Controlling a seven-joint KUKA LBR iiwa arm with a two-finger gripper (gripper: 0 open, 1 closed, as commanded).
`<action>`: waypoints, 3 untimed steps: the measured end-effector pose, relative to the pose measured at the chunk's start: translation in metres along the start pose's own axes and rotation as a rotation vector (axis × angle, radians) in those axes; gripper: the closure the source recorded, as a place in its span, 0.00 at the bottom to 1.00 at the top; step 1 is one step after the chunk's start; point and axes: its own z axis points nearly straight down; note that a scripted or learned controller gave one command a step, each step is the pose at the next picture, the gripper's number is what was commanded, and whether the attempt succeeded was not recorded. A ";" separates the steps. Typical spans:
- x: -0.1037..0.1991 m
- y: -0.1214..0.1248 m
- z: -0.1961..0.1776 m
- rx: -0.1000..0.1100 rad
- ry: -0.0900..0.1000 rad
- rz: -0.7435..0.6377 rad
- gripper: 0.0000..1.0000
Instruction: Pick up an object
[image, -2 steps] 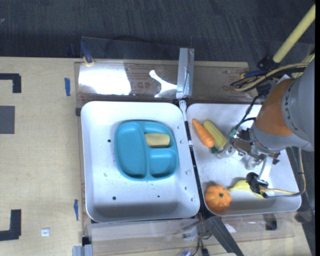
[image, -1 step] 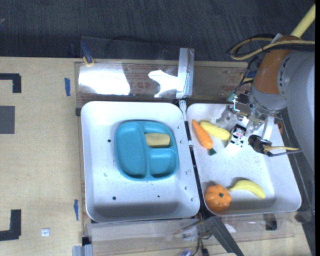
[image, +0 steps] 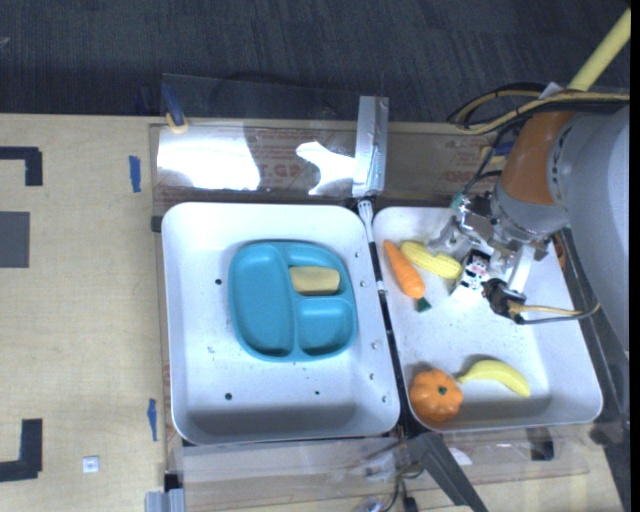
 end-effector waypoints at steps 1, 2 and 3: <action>0.014 -0.003 0.001 0.001 -0.004 -0.065 0.00; 0.011 -0.020 0.000 -0.008 0.011 0.125 0.00; 0.029 0.028 0.006 0.052 -0.018 0.274 0.00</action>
